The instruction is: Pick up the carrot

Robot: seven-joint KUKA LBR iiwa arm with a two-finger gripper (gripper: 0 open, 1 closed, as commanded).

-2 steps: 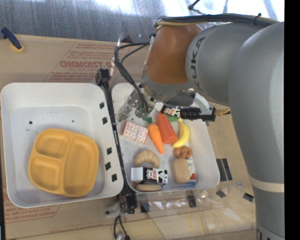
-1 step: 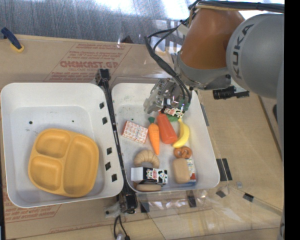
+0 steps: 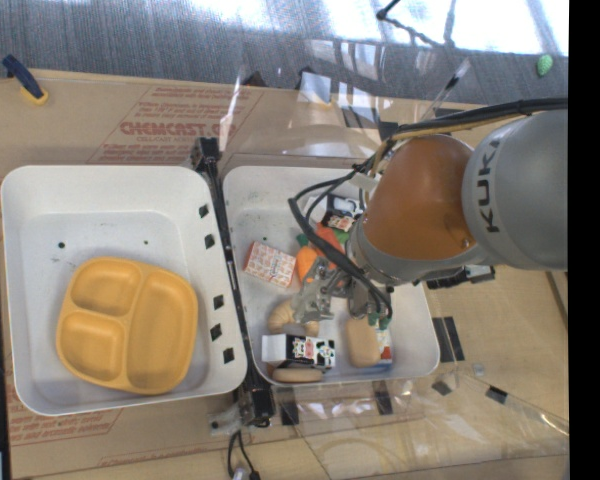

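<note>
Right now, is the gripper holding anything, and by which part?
Cannot be told. The gripper sits low in the right bin just below the carrot.

Left white bin [image 3: 40, 198] holding a yellow divided tray [image 3: 127, 324]; right white bin [image 3: 255, 193] containing a red-and-white packet [image 3: 269, 264], a black-and-white carton [image 3: 298, 349] and a bread roll [image 3: 362, 343].

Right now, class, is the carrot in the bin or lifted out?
In: the carrot lies in the right bin, beside the claw.
</note>
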